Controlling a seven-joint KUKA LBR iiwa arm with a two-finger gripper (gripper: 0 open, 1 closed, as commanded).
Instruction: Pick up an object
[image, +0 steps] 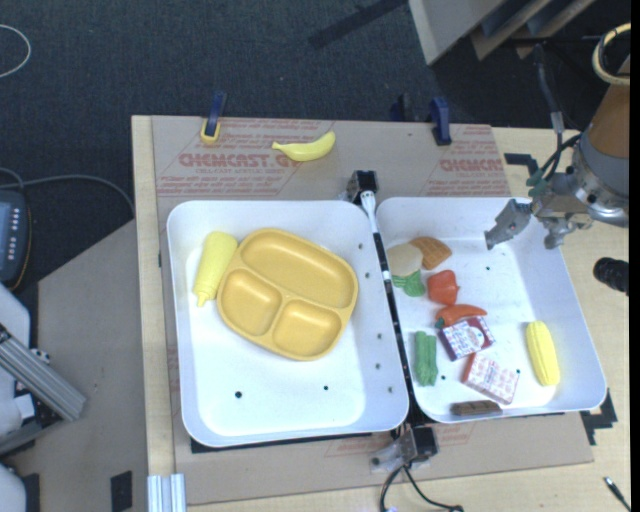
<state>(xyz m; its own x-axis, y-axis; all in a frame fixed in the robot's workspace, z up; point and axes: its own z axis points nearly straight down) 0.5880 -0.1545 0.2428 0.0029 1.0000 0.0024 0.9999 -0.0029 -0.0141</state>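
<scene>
The bench (300, 150) is viewed from a single fixed camera above, angled downward at a slant; both white bins (290, 420) are framed whole from moderate distance.

- gripper (528, 226) hangs over the right bin (570, 290), fingers spread, holding nothing
- in that bin: tomato (443, 287), corn cob (542, 352)
- left of it: yellow tray (288, 292)
</scene>
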